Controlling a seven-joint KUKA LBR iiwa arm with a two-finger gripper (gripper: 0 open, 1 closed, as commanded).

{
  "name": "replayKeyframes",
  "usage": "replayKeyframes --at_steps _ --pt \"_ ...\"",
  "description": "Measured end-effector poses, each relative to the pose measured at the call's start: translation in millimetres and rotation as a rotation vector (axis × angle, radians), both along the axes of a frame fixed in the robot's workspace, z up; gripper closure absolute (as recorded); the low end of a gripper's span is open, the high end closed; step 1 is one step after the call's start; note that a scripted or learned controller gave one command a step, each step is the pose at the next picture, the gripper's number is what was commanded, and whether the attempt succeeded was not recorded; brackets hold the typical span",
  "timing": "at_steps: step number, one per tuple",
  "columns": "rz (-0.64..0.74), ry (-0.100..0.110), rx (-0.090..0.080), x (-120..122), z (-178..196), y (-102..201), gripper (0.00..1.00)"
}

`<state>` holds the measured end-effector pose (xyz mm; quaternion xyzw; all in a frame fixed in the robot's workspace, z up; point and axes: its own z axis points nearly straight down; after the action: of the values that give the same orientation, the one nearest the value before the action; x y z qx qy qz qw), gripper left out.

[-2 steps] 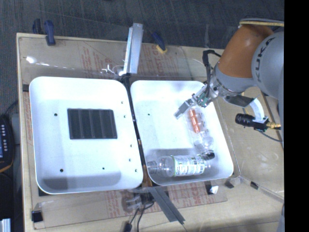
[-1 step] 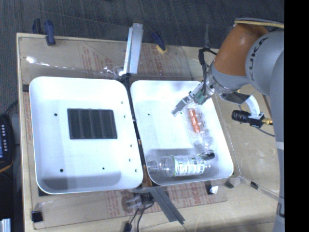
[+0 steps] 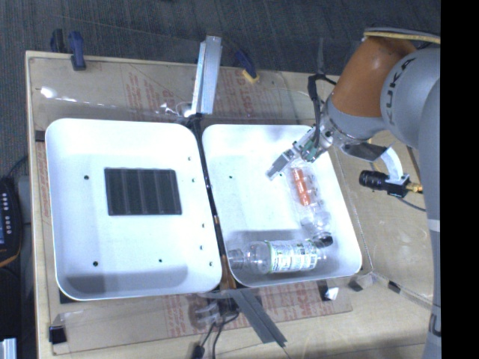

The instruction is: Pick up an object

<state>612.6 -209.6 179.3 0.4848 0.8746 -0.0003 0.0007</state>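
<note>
**Inspector:** Report the surface [image 3: 389,253] as it stands.

**Assistant:** Two shallow white bins sit side by side on it. The left bin [image 3: 75,200] carries a dark ribbed rectangular panel [image 3: 142,191] lying flat near its centre. The right bin [image 3: 247,193] holds two clear plastic bottles.

**Inspector:** Position of the bottles?

**Assistant:** The large bottle [image 3: 281,256] lies on its side along the bin's near wall, label facing up, dark cap toward the right corner. The small bottle [image 3: 307,197], with orange contents showing through it, lies lengthwise in the right half of the bin, running from near the tool down toward the large bottle's cap end. The two look close together at that corner; whether they touch cannot be told.

**Inspector:** The arm [image 3: 404,88]?

**Assistant:** It enters from the right, the orange band above the wrist. The tool [image 3: 292,159] hangs over the upper middle of the right bin, just beside the upper end of the small bottle.

**Inspector:** State of the tool?

**Assistant:** I cannot tell whether it is spread or pressed together; the detail is too small. Nothing is seen pinched in it. Both bottles rest on the bin floor.

**Inspector:** Anything else?

**Assistant:** A metal bar [image 3: 206,73] stands at the far edge between the bins, with blue clamps [image 3: 76,49] on the surface's far rim.
</note>
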Motion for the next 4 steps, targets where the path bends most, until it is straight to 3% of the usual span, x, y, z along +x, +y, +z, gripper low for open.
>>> replayKeyframes --at_steps 1,2,3,4 --pt "-0.208 0.0 -0.001 -46 86 -2 0.0" --pt "-0.09 0.0 0.0 -15 50 1 0.0" --pt "0.039 0.003 0.002 2 23 2 0.0" --pt "0.083 0.003 0.002 5 -4 2 0.0"
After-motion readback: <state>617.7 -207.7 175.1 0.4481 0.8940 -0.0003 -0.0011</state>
